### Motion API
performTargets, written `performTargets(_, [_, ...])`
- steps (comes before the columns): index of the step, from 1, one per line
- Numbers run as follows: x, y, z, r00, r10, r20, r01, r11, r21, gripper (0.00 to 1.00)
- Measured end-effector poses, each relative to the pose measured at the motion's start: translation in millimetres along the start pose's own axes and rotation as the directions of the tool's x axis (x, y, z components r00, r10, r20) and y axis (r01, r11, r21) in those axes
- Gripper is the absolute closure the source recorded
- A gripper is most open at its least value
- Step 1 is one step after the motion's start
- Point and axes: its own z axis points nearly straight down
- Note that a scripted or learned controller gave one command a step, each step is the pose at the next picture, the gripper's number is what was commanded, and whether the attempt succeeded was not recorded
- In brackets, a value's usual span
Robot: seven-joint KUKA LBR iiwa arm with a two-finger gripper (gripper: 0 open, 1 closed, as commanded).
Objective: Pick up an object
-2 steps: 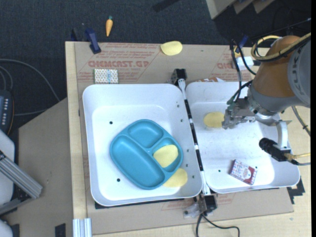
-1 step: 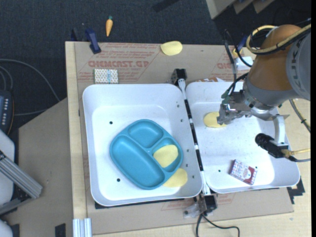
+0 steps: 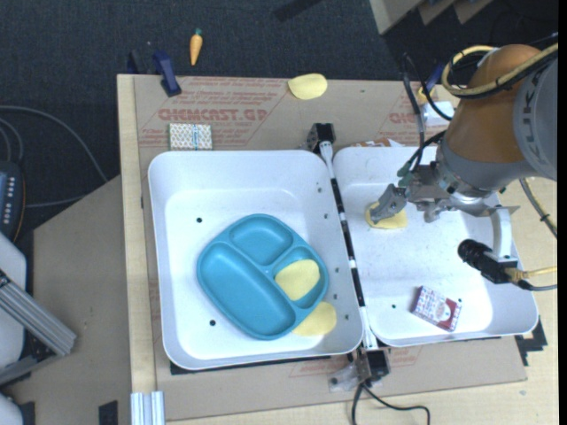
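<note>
The gripper (image 3: 390,207) is down in the right bin (image 3: 390,304), its tip touching a pale yellow piece (image 3: 391,221) at the bin's ten o'clock; I cannot tell how the jaws stand. A small red-and-white packet (image 3: 435,307) lies toward five o'clock. In the left bin (image 3: 177,228), a blue divided plate (image 3: 248,277) holds a yellow piece (image 3: 298,278), with another yellow piece (image 3: 318,320) touching the plate's five o'clock edge.
</note>
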Motion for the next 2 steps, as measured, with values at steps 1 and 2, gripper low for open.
performTargets(1, [-27, 49, 80, 1.0, 0.001, 0.001, -0.001, 1.0, 0.002, 0.0])
performTargets(2, [-28, 65, 100, 1.0, 0.0, 0.0, 0.0, 1.0, 0.0, 0.0])
